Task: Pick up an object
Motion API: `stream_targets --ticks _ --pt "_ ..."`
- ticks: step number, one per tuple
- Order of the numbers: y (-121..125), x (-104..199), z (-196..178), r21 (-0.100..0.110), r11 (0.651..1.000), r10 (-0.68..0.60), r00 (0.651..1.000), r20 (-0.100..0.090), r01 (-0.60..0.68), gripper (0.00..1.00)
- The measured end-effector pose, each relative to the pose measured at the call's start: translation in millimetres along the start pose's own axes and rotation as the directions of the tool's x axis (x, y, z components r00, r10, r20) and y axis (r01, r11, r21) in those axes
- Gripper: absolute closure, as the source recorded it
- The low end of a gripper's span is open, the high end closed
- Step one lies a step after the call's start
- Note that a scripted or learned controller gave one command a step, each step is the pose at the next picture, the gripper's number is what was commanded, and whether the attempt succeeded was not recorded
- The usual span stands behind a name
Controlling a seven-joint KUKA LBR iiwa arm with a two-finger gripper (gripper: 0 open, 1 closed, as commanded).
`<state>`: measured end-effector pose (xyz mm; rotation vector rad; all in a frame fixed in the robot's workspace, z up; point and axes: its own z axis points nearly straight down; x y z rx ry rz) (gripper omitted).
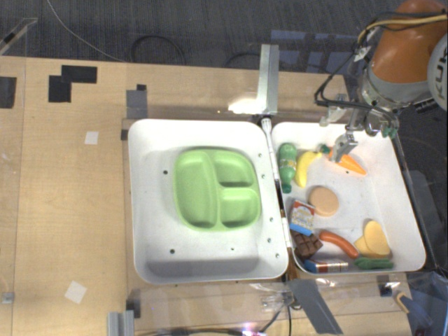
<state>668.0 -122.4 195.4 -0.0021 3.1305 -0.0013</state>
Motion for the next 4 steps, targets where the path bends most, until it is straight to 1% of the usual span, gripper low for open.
stream_targets --ticks 1,2,3,4 --pt "15.8 73.8 99.8 0.000 0.986 0.165 0.986 -0.002 -0.165 0.00" --pt "36.0 103.1 103.9 0.000 0.964 0.265 0.964 0.006 -0.265 0.00" --pt "36.5 97.6 88.7 -0.002 0.966 0.258 0.966 0.025 -0.258 1.00" --pt "39.5 34.9 -42.1 -0.003 0.969 0.248 0.969 0.015 -0.248 1.00"
